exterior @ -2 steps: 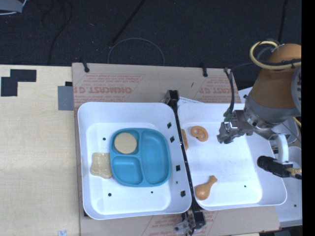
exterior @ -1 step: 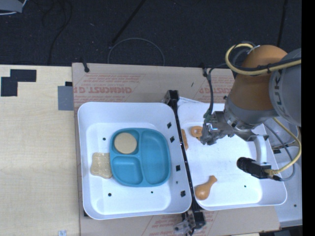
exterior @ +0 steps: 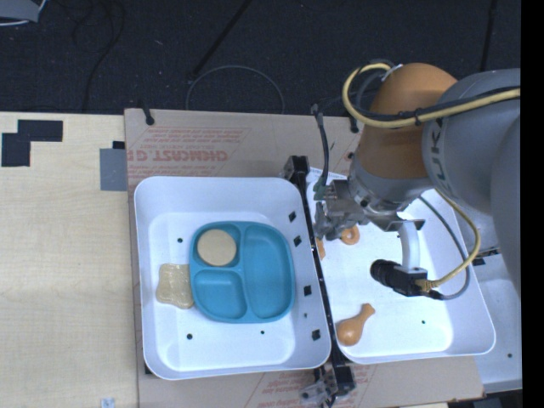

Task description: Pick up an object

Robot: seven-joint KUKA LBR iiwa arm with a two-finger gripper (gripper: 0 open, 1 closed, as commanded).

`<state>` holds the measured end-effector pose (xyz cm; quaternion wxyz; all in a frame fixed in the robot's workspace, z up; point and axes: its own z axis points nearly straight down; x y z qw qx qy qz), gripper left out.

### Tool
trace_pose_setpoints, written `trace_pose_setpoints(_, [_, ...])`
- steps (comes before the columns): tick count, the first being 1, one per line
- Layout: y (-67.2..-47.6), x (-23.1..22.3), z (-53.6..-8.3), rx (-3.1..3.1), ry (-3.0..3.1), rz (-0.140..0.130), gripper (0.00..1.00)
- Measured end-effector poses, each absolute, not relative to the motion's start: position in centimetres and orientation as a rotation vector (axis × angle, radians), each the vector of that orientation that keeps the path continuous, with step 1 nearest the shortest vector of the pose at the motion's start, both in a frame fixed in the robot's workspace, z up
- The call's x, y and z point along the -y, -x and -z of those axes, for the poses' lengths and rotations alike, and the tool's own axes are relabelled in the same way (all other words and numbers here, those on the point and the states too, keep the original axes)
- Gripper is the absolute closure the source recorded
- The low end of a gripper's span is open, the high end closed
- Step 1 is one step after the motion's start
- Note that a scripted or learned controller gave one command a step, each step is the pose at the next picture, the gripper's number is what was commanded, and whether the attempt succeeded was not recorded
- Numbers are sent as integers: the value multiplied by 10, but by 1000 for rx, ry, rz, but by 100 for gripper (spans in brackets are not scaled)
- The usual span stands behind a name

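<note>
My gripper (exterior: 334, 221) hangs low over the far left part of the right bin (exterior: 459, 334), close to the divider between the bins. A small orange piece (exterior: 349, 235) lies right beside it, touching or nearly touching its lower end. Another bit of orange (exterior: 320, 249) peeks out by the bin's left wall. A tan drumstick-shaped toy (exterior: 354, 324) lies near the right bin's front edge, well apart from the gripper. The arm's grey body and orange band (exterior: 408, 92) cover the back of this bin.
The left bin (exterior: 161, 347) holds a blue divided plate (exterior: 255, 283) with a round tan biscuit (exterior: 215, 246) in its back-left compartment. A pale bread-like piece (exterior: 174, 285) lies left of the plate. A black fitting (exterior: 398, 276) on a yellow cable hangs over the right bin's middle.
</note>
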<state>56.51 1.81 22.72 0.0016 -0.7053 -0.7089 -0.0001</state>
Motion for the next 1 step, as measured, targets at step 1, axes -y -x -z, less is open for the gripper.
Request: trace_pose_setpoints(1, [-577,-68,-235,2224,2215,0,100])
